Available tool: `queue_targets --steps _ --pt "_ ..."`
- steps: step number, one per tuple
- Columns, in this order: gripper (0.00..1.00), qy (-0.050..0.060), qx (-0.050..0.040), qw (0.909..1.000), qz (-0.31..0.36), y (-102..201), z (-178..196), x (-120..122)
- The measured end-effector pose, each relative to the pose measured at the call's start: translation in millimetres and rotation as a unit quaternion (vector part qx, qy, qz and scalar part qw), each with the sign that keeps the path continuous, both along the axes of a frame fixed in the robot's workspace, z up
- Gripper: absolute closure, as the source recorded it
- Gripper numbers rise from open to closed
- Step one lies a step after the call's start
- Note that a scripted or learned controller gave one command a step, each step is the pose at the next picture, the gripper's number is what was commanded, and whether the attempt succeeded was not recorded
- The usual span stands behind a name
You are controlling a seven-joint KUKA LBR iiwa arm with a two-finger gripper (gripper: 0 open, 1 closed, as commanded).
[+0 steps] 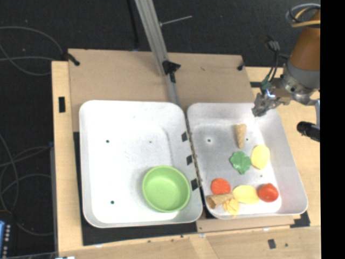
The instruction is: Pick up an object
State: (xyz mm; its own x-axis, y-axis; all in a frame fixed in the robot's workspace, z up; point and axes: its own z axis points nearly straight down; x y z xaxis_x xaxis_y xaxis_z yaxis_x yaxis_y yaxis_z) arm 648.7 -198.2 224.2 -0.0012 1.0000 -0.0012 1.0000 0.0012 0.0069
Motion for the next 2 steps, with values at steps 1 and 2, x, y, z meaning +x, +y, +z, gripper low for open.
queue_targets --steps 1,2 --pt "1.00 -0.001 -0.0004 1.0000 0.001 -1 55 1" --pt "1.00 0.003 0.0009 1.0000 0.003 57 55 -2"
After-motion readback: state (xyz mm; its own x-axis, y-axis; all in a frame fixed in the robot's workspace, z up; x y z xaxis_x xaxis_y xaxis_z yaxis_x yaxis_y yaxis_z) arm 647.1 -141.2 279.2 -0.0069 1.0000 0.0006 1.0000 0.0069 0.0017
